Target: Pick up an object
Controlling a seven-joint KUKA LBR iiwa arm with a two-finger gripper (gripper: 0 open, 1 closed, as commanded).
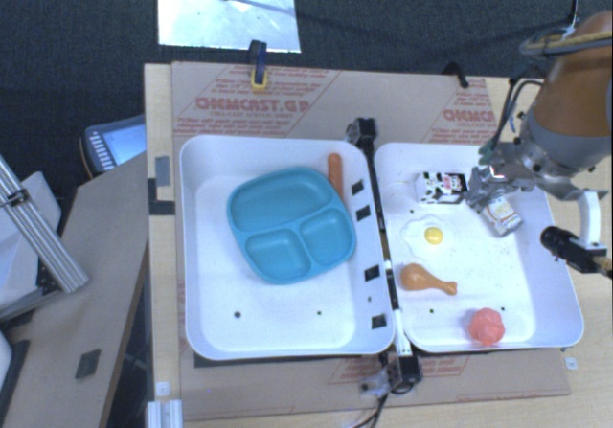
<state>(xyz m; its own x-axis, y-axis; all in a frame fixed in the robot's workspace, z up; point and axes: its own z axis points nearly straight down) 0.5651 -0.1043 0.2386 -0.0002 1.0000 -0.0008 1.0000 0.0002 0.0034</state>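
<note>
My gripper (484, 189) hangs over the upper part of the right bin (560, 306), reaching in from the right. It sits between a black-and-white patterned carton (440, 187) on its left and a small tilted jar (501, 214) just below it. A fried egg (429, 236) lies near the bin's middle. Below the egg lies an orange drumstick (428, 278), and a pink round object (487, 326) rests at the front. Nothing can be seen held in the gripper.
The left bin (206, 311) holds a blue divided plate (291, 223) with an orange sausage (334, 173) beside its upper right edge. A black divider (374, 225) runs between the bins. The arm's grey body (575, 110) looms over the right bin's far corner.
</note>
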